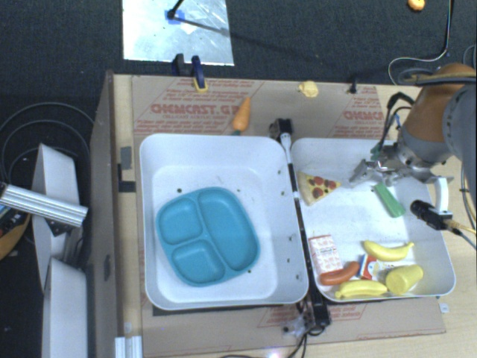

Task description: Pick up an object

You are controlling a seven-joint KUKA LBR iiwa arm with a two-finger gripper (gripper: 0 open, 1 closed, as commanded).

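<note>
A: Where is the end effector (pixel 370 168)?
B: Right bin, upper right of frame; its state I cannot tell. The green object (pixel 388 199) lies just below-right, long axis diagonal.

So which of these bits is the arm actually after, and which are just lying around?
For the job, in the right bin:
gripper, pizza slice, green piece, bananas, hot dog, yellow cup, small carton.

Just lying about:
blue tray in the left bin, carrot, metal sheet.
</note>
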